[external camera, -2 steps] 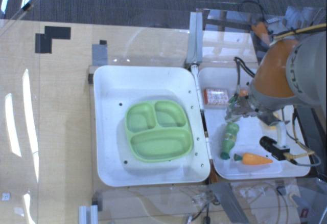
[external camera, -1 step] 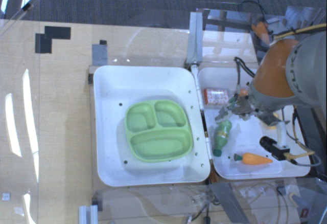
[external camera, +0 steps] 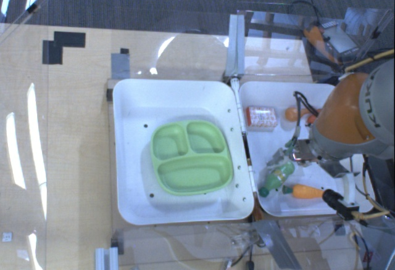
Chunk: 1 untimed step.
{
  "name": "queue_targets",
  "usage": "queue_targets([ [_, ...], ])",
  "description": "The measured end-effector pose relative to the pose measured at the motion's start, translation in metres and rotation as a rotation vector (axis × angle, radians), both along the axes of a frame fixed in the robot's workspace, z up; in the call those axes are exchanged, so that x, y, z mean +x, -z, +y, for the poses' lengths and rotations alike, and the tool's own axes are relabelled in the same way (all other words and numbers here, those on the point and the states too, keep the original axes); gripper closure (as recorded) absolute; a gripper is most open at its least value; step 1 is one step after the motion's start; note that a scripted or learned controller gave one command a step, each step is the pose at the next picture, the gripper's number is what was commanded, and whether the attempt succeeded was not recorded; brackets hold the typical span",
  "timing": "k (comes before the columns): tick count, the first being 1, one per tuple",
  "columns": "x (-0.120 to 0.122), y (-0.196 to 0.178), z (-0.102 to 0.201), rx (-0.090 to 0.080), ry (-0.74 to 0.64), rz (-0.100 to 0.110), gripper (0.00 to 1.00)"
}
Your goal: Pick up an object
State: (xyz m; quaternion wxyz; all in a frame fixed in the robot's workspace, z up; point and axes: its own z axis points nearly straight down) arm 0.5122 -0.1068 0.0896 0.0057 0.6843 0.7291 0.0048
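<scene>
The right bin (external camera: 271, 91) holds a red-and-white packet (external camera: 262, 117) at its far left and a small orange object (external camera: 291, 114) beside it. A green bottle (external camera: 276, 179) lies tilted near the bin's front left, and an orange carrot (external camera: 307, 192) lies just right of it. My gripper (external camera: 285, 156) hangs low over the bottle's upper end, reaching in from the right. Whether it touches the bottle is unclear.
The left bin (external camera: 129, 139) carries a green divided plate (external camera: 191, 156) in its middle. A raised divider (external camera: 242, 139) separates the two bins. The arm's orange-banded wrist (external camera: 345, 118) covers the right part of the right bin.
</scene>
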Motion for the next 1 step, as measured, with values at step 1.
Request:
queue_targets([
  [1, 0.0033, -0.0126, 0.0012, 0.001, -0.002, -0.008, 1.0],
])
